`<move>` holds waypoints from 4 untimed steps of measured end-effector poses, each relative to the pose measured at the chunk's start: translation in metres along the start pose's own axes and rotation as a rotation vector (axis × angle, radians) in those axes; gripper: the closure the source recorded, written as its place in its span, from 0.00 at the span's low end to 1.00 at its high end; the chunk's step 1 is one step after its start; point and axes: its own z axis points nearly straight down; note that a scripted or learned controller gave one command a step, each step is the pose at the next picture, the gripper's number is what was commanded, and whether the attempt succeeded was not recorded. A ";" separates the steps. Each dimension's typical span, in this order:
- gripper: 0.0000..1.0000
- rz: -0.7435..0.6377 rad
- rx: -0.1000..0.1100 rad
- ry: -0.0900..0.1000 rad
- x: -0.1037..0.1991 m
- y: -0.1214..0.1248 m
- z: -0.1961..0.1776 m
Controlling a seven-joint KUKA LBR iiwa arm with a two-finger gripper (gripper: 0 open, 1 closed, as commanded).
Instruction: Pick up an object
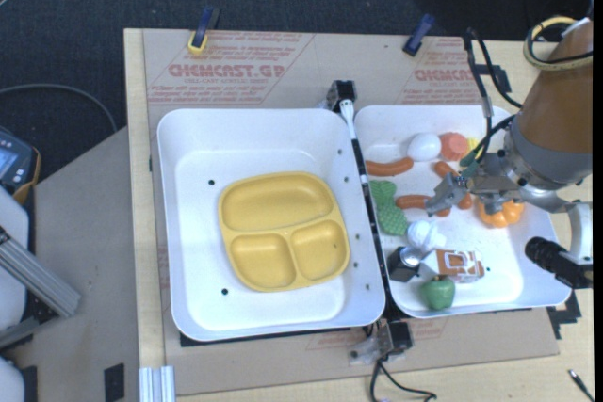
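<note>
Gripper [450, 198] low over right bin [542, 292], fingers parted, nothing between them.

Nearest candidate: small sausage [415, 201], lying in right bin just left of gripper, close beside fingertips. Long axis roughly left-right, so fingers would best straddle it near-far.

Second sausage [388, 168] farther off, up-left. White egg [423, 146] beyond that. Orange fruit [499, 214] just right of gripper, under wrist.

Yellow tray [283, 229] alone in left bin [254, 132], well apart.

Judgement: short shift left, then descend.
</note>
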 end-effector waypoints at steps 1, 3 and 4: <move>0.00 -0.003 -0.013 -0.002 0.000 0.003 -0.006; 0.00 -0.003 -0.006 0.001 -0.002 -0.007 0.091; 0.00 -0.002 -0.008 0.000 -0.001 -0.007 0.137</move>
